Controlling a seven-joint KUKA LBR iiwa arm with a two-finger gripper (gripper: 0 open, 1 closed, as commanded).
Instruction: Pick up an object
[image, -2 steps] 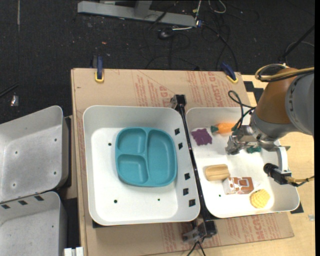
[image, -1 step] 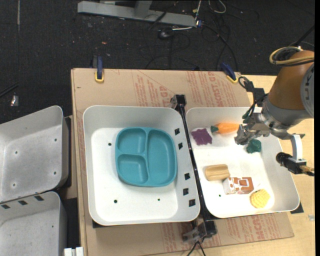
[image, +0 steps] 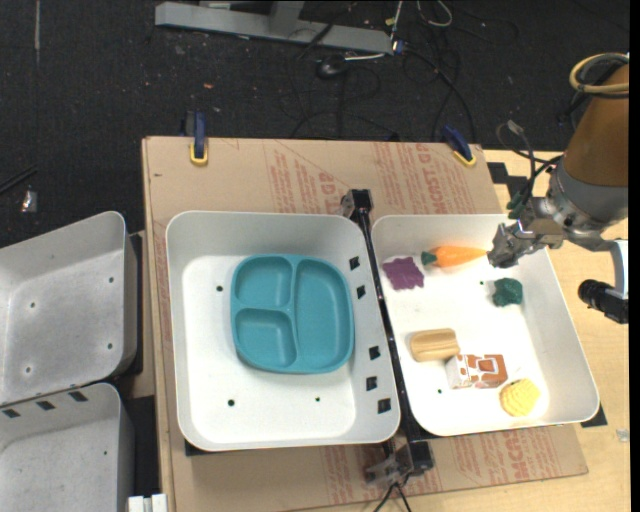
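Observation:
The right bin (image: 560, 330) holds an orange carrot (image: 458, 256), a purple piece (image: 402, 272), a dark green piece (image: 508, 291), a tan block (image: 434, 345), a small brown and white carton (image: 476, 371) and a yellow round piece (image: 518, 397). My gripper (image: 505, 250) hangs over the bin's far right corner, just at the carrot's right tip and above the green piece. Nothing shows between its fingers.
The left bin (image: 200, 300) holds a teal divided plate (image: 293, 313). A black divider (image: 375, 290) runs between the bins. Grey metal trays (image: 60, 300) lie at the left. The arm's orange band (image: 605, 130) rises at the right edge.

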